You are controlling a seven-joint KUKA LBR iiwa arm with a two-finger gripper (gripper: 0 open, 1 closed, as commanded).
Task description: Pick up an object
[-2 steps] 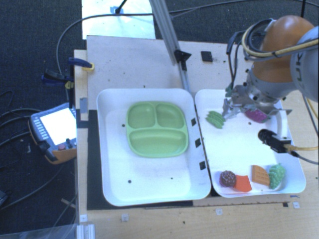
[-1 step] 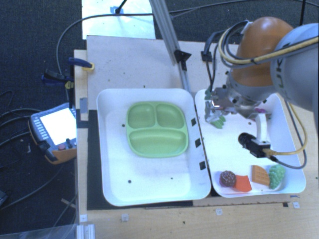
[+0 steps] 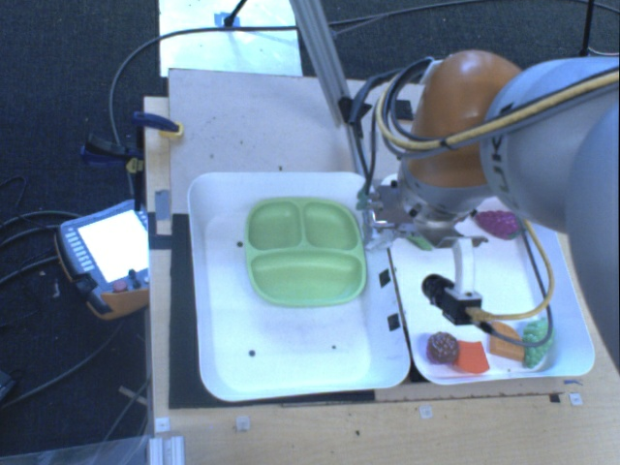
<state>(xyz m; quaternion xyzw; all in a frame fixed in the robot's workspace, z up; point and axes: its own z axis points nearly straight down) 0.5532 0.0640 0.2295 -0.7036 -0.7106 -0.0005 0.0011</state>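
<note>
Two white bins side by side on the bench (image 3: 252,114), and the arm's in from the right, orange band sitting big over the far end of the right bin (image 3: 509,279). The gripper (image 3: 387,223) hangs over the seam btw the bins, at the right bin's far-left corner, just beside the right rim of the green plate (image 3: 305,253). Spread or pressed together? Can't tell, the wrist hides the tips from up here. Nothing visibly pinched.

The left bin (image 3: 223,356) carries the green plate, 3 compartments, lying flat in the far half, closer to the right wall; the near half shows a few dark specks.

Over to the right bin, where the pickable bits sit. The magenta piece (image 3: 497,224) is by the far edge, near the wrist, partly covered by the arm. A small pale-green bit (image 3: 422,243) peeks out just beside the gripper; can't tell what it is. Along the near edge, a row: brown ball (image 3: 443,347) toward the near-left corner, orange wedge (image 3: 473,358) touching its right side, 2nd orange piece (image 3: 506,345) just beside that, then a green cluster (image 3: 536,342) toward the near-right corner. All of that row lies well apart from the gripper, all resting on the bin floor.
</note>
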